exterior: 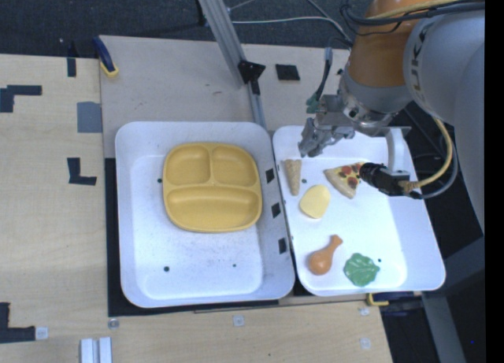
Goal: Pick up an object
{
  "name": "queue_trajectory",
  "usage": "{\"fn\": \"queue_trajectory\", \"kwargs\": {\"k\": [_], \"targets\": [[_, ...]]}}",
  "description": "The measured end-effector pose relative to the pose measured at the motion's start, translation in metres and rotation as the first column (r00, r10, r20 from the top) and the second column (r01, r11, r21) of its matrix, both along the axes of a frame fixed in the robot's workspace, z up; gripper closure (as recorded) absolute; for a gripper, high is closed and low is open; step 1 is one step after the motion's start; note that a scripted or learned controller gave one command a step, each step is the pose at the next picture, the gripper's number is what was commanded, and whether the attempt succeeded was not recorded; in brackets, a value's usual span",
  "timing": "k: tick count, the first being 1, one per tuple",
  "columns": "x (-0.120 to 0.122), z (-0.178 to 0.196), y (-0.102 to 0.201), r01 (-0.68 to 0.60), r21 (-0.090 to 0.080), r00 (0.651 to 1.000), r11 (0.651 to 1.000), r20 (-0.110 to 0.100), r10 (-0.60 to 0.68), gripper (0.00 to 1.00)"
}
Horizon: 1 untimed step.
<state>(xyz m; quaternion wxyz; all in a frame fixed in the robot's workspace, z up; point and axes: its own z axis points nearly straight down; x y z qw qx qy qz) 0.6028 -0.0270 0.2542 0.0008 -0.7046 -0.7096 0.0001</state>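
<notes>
Arm: the grey arm (441, 46) with its orange band reaches in from the right, over the far end of the right bin.
Gripper: the gripper (310, 146) hangs over the far left corner of the right bin (413, 255), just above the cone.
Jaws: from this angle I cannot tell whether they are apart or together; nothing is seen between them.
Right bin: it holds five small toy foods, all lying loose on its floor.
Cone: a pale wafer cone (292, 175) lies by the bin's left wall, closest to the gripper.
Yellow chip: a round yellow chip (314, 201) lies just beside the cone, toward the near side.
Pizza slice: a pizza slice (345, 179) lies to the right of the cone, apart from it.
Drumstick: an orange drumstick (324, 255) lies near the bin's near edge.
Green piece: a leafy green piece (361, 268) lies just beside the drumstick, to its right.
Left bin: the left bin (130, 220) holds a yellow divided plate (211, 187) in its far half.
Bench: the pale bench (173, 78) carries both bins side by side.
</notes>
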Motion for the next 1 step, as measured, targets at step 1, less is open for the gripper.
{"fn": "queue_trajectory", "kwargs": {"k": [1], "targets": [[-0.0013, 0.0001, 0.0514, 0.001, 0.0, 1.0, 1.0, -0.001, -0.001, 1.0]]}}
